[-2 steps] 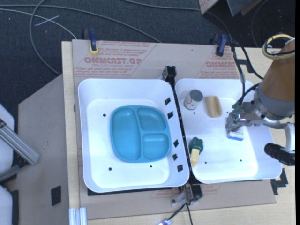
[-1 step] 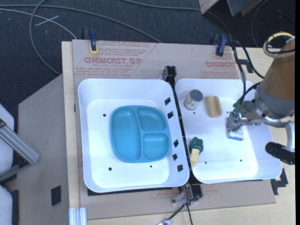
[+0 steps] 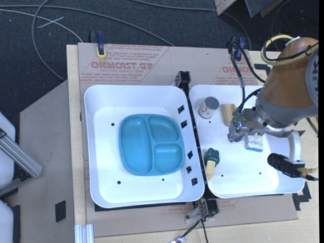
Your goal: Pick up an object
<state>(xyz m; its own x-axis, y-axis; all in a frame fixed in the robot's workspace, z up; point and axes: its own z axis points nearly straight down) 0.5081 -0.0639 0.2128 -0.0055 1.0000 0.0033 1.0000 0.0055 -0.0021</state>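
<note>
I'm watching from above. The arm [image 3: 291, 80] comes in from 3 o'clock and the gripper [image 3: 237, 130] hangs over the right bin [image 3: 238, 178], roughly mid-bin, a bit toward its 12 o'clock side. Wrist hardware blocks my line to the tips, so I can't tell if the fingers are apart or together, and I see nothing between them.

Nearest candidate, imo, is the small white-and-blue box [image 3: 254, 144], just beside the gripper at its 4 o'clock, partly tucked under the wrist. It looks like a flat little carton w/ blue print on white; I can't read its long axis, too much is covered.

Other options in the same bin:
- tan block [image 3: 228, 113], just beside the gripper at 11 o'clock, long axis approx 12-to-6, plain pale wood colour.
- grey cylinder [image 3: 208, 107], further out at 10 o'clock, upright, round top facing me.
- green-and-yellow piece [image 3: 210, 162], near the bin's 8 o'clock wall, long axis near 12-to-6, green end up, yellow end down.

The left bin [image 3: 96, 135] carries a blue divided tray [image 3: 152, 144], well apart from the gripper at 9 o'clock.

My read: nothing picked yet. A short shift toward 4 o'clock would centre it over the box before descent.
</note>
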